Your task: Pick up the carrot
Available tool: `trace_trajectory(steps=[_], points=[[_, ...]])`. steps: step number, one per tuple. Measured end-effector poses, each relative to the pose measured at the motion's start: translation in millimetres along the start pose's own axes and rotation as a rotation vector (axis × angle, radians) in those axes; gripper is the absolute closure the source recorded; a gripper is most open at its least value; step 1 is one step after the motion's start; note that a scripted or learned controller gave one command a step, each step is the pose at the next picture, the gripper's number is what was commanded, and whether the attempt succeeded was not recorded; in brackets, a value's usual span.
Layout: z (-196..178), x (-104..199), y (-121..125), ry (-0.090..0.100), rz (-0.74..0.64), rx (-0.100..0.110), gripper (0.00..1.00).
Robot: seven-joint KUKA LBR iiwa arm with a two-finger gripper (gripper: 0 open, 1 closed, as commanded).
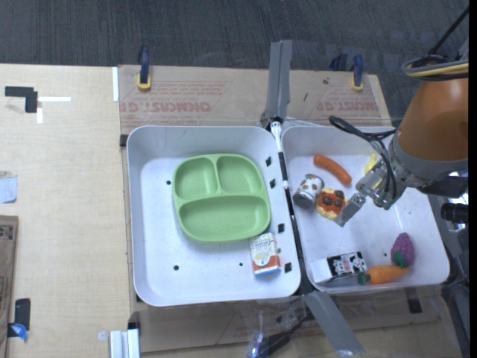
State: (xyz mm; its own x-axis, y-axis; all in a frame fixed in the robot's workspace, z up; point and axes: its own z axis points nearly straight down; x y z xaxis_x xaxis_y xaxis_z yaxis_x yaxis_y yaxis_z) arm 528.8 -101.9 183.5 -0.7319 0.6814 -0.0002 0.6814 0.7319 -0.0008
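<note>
Lying crosswise, the carrot (386,274) points left (leafy end).

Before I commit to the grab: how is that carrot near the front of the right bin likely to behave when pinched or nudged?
The carrot looks like a smooth, tapered toy, so probably rigid and light. Its rounded body may roll or slip. It lies close to the purple piece and the small card, which might get bumped.

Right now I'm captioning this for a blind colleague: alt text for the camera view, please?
The grey-and-orange arm's tool hovers in the right white bin, above a small orange carrot with a green top lying at the near wall beside a purple fruit toy. The left white bin holds a green divided plate.
</note>
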Motion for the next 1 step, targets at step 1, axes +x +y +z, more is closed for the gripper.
trace_trajectory(steps=[1], points=[[60.6,-50.8,22.9,-0.001,0.070,-0.001,0.00]])
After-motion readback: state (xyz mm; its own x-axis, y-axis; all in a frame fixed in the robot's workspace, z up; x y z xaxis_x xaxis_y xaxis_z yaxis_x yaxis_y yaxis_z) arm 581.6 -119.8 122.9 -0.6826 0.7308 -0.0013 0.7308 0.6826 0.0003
